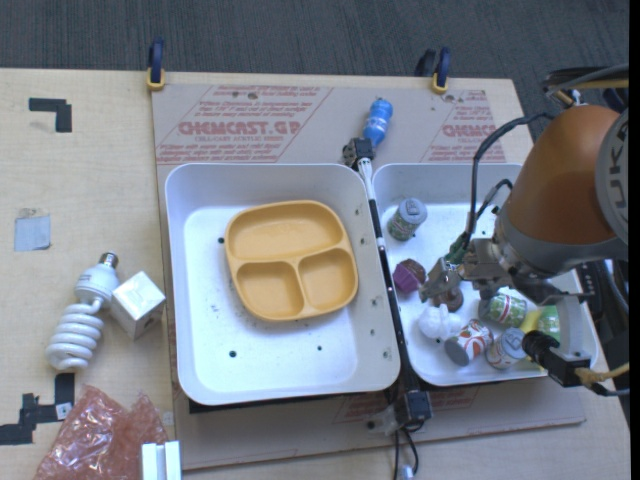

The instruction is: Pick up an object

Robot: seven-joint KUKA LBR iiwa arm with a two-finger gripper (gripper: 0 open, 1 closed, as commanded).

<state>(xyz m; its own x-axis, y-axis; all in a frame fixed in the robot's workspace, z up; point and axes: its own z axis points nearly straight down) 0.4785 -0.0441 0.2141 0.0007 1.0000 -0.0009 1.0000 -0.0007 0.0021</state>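
- Your hand (447, 286) hangs low among clutter in the right bin (440, 180); you cannot tell its grip.
- Left bin (190, 298): yellow tray (290, 259) centred, margins free.

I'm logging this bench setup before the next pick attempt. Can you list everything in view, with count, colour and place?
Bins: two, white, side by side on the bench.
Divided plate: one, orange-yellow, three compartments, in the left bin.
Small can: one, grey-green, upper part of the right bin.
Purple object: one, right bin, near its left wall.
White object: one, right bin, below the purple one.
Other small items: several, mixed colours, clustered low in the right bin; too crowded to count.
Spiral light bulb: one, white, on the bench left of the bins.
Cube: one, white, touching the bulb.
Crinkled wrapper: one, reddish, bottom left.
Clamps: two, blue, at the board's top edge.
Arm: one, grey with orange band, over the right bin.
Gripper: one, dark, down among the right bin's items.
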